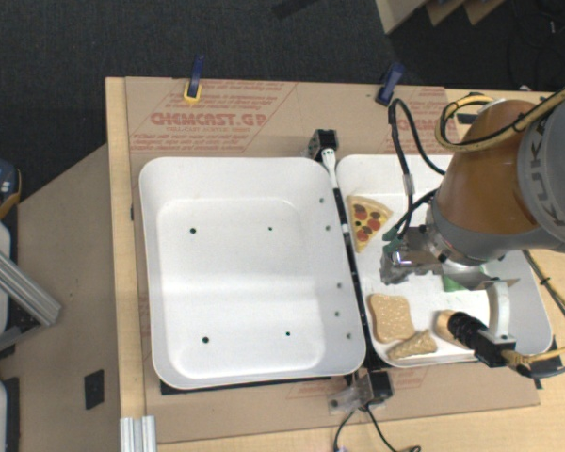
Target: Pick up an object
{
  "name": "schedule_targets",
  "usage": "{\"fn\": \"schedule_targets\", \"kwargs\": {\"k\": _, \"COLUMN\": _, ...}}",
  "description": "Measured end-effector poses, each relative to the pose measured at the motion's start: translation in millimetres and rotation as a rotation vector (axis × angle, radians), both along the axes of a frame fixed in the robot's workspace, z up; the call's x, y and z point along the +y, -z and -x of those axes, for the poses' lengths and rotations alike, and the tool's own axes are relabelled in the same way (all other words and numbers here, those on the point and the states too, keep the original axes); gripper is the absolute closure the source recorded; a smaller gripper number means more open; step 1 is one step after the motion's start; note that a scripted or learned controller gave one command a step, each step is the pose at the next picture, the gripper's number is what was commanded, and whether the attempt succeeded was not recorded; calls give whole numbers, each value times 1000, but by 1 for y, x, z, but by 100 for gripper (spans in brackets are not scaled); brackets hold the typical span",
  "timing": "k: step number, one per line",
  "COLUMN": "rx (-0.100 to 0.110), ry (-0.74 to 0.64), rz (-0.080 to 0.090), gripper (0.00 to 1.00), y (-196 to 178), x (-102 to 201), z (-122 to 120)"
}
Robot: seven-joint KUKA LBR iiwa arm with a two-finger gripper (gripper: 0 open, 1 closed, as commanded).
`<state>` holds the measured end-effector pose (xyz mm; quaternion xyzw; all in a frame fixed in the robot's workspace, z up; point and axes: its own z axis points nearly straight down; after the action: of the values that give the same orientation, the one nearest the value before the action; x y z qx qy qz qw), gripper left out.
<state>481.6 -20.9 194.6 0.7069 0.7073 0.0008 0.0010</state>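
Note:
My gripper (398,260) hangs low over the middle of the right bin (537,323), with the orange-banded wrist above it. A pizza slice (365,220) lies just up and left of it, near the bin's left wall. A square slice of toast (391,315) lies below the gripper, and a smaller bread wedge (413,347) rests at the bin's front edge. A green thing (452,285) peeks out from under the wrist, mostly hidden by the arm. Nothing can be seen held.
The left bin (169,196) lies beside the right one, split from it by a dark rail (344,243). Both stand on a cardboard sheet (217,111) with clamps at its far edge. Cables run over the right bin's back.

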Motion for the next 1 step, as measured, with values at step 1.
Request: {"fn": "schedule_targets", "kwargs": {"k": 1, "rx": -2, "ry": -5, "rz": -2, "gripper": 100, "y": -45, "x": 55, "z": 2}}
